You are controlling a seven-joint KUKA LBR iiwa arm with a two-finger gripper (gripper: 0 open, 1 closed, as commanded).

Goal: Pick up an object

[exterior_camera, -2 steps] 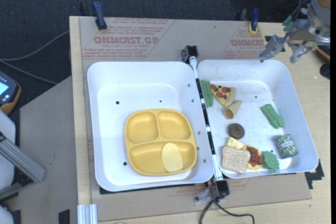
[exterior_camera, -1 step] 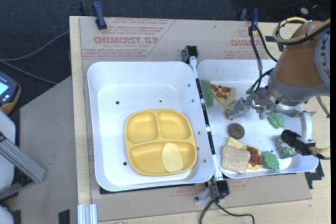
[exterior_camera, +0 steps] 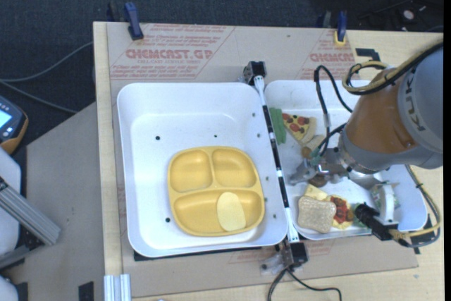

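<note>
The grey arm with its orange band reaches low into the right white bin (exterior_camera: 416, 202), its jaws (exterior_camera: 315, 171) down near that bin's left wall. I cannot tell how they stand, nor whether anything is caught. Just beside them lie a toy pizza slice (exterior_camera: 299, 126) toward the far edge, a brown slice of toy bread (exterior_camera: 315, 214) at the near edge, and a small yellow wedge (exterior_camera: 316, 193) between. In the left white bin (exterior_camera: 141, 151) sits a yellow divided plate (exterior_camera: 211, 187) with a pale oval piece (exterior_camera: 230, 211) in its near compartment. Nothing looks lifted yet, so I'd judge the pick not done.
</note>
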